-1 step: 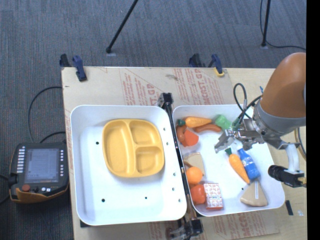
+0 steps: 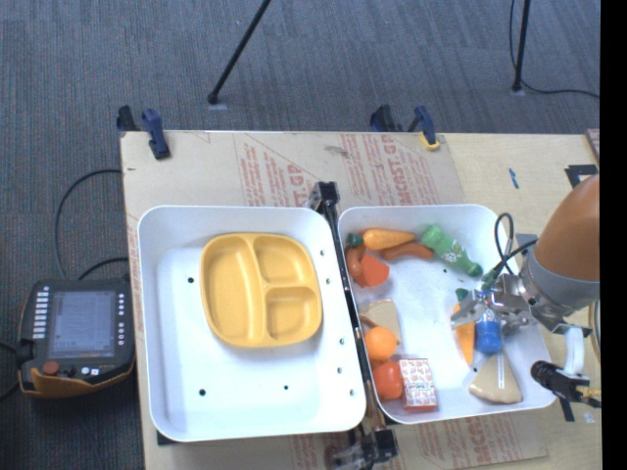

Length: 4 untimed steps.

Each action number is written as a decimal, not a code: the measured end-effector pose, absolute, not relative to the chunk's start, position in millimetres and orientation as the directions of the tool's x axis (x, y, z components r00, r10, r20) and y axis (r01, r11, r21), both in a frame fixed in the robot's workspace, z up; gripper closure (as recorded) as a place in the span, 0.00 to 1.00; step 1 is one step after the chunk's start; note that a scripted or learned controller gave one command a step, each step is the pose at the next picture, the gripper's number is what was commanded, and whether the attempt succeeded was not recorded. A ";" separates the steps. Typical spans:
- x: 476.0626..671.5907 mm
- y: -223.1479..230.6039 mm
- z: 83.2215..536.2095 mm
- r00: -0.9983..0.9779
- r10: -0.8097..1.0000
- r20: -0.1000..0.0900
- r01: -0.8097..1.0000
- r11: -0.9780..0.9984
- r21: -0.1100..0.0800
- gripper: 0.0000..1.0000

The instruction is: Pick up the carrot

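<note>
Tool [image 2: 487, 313] near right bin's [image 2: 411, 210] edge

Two white bins [image 2: 167, 262], one yellow plate [image 2: 261, 289], one carrot [image 2: 389, 237].

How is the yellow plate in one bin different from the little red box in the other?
The yellow plate is wide, flat and split into three compartments; the red box is small, blocky and patterned. The plate lies alone in the left bin, while the box sits crowded among toy foods in the right bin, beside a red piece. Both rest on a bin floor, away from the hand.
</note>
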<state>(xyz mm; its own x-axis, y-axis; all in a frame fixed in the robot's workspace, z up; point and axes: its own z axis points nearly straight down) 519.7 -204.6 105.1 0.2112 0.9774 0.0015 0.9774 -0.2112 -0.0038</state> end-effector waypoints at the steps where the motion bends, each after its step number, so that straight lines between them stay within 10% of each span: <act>1: 521.0 -206.0 117.4 0.217 0.976 0.001 0.976 -0.217 0.000 1.00; 2: 501.9 -148.6 86.8 0.445 0.895 0.001 0.895 -0.445 -0.005 1.00; 3: 532.1 -87.3 87.0 0.691 0.723 -0.001 0.723 -0.691 -0.005 1.00; 4: 482.4 23.8 187.3 0.656 0.755 0.000 0.755 -0.656 -0.005 1.00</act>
<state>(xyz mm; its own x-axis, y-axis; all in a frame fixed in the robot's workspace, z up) 482.4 23.8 187.3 0.6561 0.7546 0.0005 0.7546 -0.6561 -0.0046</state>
